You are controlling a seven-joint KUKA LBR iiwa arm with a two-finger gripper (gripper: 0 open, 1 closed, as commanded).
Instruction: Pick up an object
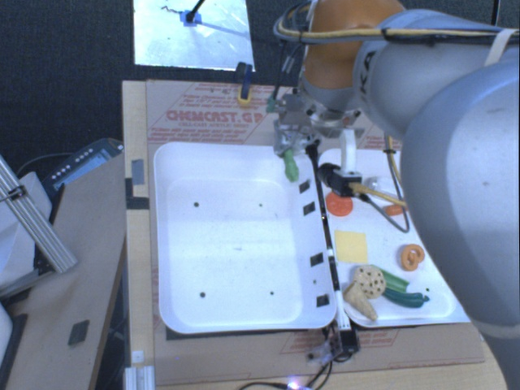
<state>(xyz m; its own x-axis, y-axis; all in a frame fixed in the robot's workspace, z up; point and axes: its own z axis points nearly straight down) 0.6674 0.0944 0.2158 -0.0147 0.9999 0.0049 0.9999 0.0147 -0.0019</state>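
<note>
Brown cardboard lies under two glossy white bins on my bench. Smooth walls of the left bin [227, 242] curve up at rounded corners. Over the divider my gripper [290, 154] pinches a slim green object [290, 167], which hangs from my closed fingers. Right bin [378, 311] holds a red disc [340, 205], flat yellow square [352, 246], speckled cookie [370, 280], and orange pretzel [411, 257].

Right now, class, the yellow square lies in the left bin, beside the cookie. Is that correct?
Not quite: the camera view shows the yellow square in the right bin, not the left. It does lie beside the cookie.
</note>
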